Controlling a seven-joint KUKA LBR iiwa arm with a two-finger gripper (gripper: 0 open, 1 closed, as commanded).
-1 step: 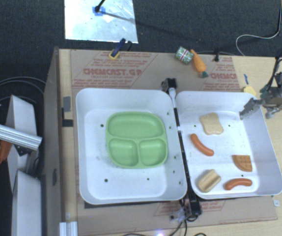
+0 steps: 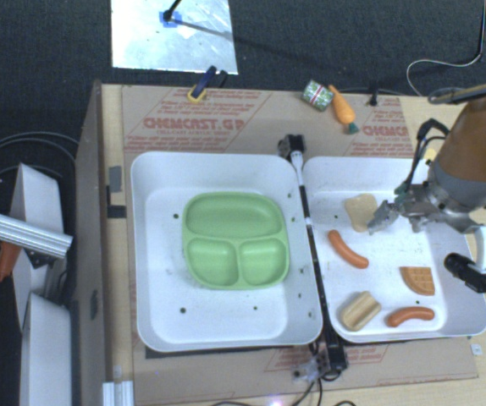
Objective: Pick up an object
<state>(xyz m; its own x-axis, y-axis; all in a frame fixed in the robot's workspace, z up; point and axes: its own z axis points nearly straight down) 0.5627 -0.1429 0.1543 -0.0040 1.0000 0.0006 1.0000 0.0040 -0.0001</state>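
A: Front of the right bin (image 2: 480,315) first, low in the frame: a bread roll (image 2: 360,309), and just right of it a reddish sausage (image 2: 410,315). Above those, a waffle wedge (image 2: 417,279) and a second sausage (image 2: 347,249) lying slantwise near the divider.

B: And the gripper?

A: The gripper (image 2: 387,216) sits at mid-right of the frame, tips pointing toward a pale, flat piece (image 2: 361,209) in the bin's upper left part. I'd call this the approach: nothing is between the fingers.

B: Open or closed?

A: At this size I cannot tell how wide they stand. The tips look just beside the pale piece, maybe touching its right edge; I can't settle that.

B: So what next?

A: My guess is it needs to come squarely over that piece and descend; it looks thin, so a grip could slip.

B: The left side?

A: The left bin (image 2: 162,227) holds a green divided plate (image 2: 235,238). Farther back, at the upper middle, a toy carrot (image 2: 343,106) and a small can (image 2: 317,94) lie on the bench.
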